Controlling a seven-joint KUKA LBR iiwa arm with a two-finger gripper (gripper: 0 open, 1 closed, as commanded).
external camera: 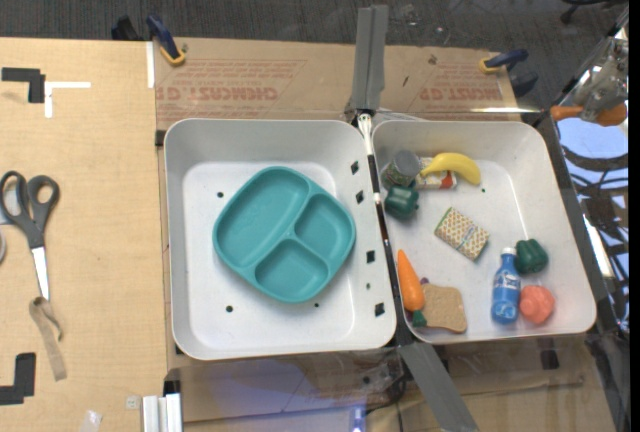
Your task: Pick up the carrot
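two shallow white bins sit side by side on a cardboard-covered bench. taking the right bin [560,220] as landmark, the carrot [408,281] lies against its left wall, toward the front, just beside a slice of toast [445,308]. its long axis runs roughly along that wall, green end forward. the arm [605,90] hangs outside the bin's far right corner, well apart from the carrot; whether its hand is open or closed i cannot tell.
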